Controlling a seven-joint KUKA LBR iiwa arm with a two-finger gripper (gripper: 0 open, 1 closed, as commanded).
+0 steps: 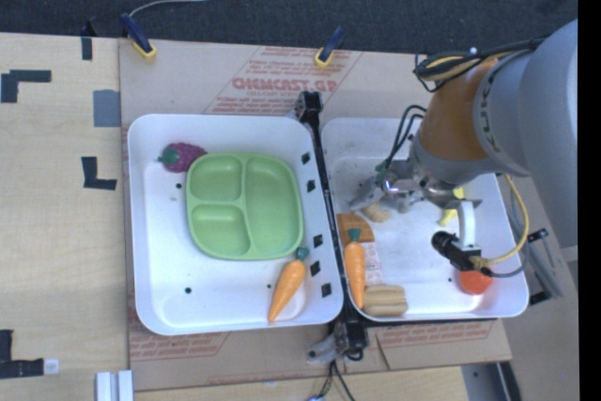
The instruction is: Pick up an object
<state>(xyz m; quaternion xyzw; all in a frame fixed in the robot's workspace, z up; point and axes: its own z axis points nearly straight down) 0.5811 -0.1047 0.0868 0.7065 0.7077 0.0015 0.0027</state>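
My gripper [378,195] hangs low over the left half of the right bin [512,300], reaching in from under the orange-banded wrist [457,122]. A small tan piece [377,212] lies right beside its tip; whether they touch is unclear. Just to the left, by the bin's wall, lies a brown cracker-like item [350,225]. Below that are an orange carrot [354,269] and a tan bread roll [385,300]. A red tomato [475,283] rests at the bin's right front, with a yellow piece [450,217] above it.
The left bin [150,296] holds a green divided plate [246,205], a purple grape bunch [181,155] at its back left and a second carrot [286,289] at the front right. The divider [319,192] between the bins runs close to my gripper's left.
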